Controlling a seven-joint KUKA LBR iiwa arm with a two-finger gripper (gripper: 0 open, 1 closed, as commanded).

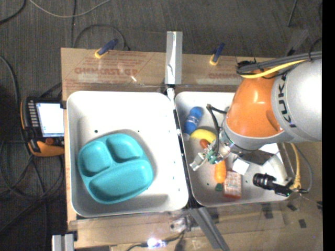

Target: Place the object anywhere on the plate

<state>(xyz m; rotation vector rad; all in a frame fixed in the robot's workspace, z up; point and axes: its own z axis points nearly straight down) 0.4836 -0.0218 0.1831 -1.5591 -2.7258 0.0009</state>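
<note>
The arm (272, 109) reached in from three o'clock, bent low over the right bin (184, 140); its gripper (205, 158) hung beside the banana (203, 135). Its grip could not be told; the plate (115, 166) lay at nine o'clock.

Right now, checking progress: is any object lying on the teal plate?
No. The teal divided plate in the left bin has bare compartments; the banana and carrot lie in the right bin.

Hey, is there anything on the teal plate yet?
No. All three compartments of the teal plate show bare; the toys lie in the right bin.
</note>
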